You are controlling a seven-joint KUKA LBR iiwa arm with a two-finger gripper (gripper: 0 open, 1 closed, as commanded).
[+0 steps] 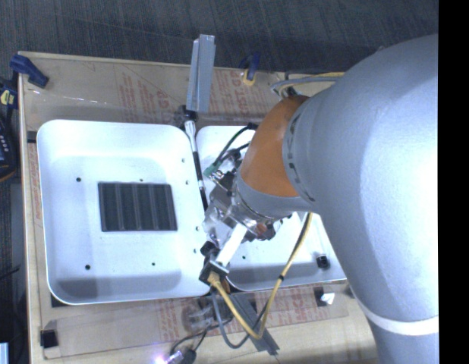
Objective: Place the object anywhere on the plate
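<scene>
A dark grey ribbed plate [137, 206] lies flat in the middle of the left white bin [60, 150]. My arm, with its orange band [266, 158], reaches over the right bin [257, 275] and hides most of its floor. My gripper [225, 220] hangs low at the right bin's left wall, close to the divider between the two bins. The wrist covers whatever lies beneath it.
The bins meet at a narrow ridge [198, 180]. A grey upright bar [200, 73] stands behind the bins at the back. Blue clamps [28, 70] sit on the bench's back edge. Cables [242, 321] trail over the front edge.
</scene>
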